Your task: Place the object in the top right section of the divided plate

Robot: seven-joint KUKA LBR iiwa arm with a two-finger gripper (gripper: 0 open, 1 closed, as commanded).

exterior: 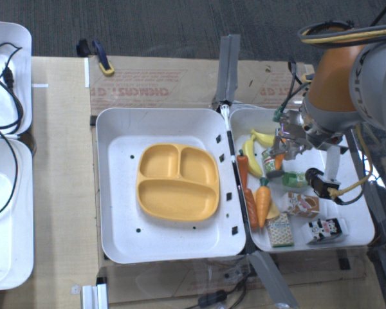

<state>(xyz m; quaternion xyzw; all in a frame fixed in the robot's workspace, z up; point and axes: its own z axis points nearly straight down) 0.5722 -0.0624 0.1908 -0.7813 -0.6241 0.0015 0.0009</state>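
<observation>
Clutter is working against you: the tool [284,148] is hanging over the right bin [367,234], and you cannot tell how it is set. Bananas [257,141], carrot [262,201] and packets are crowding beneath it, so it risks snagging a neighbour. Plate [177,181] is waiting at nine o'clock, its target section [198,165] bare.

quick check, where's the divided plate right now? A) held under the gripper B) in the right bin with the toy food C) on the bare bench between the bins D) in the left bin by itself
D: the yellow divided plate lies flat in the left bin, with no other object in that bin, while the gripper is over the right bin among the toy food.
</observation>
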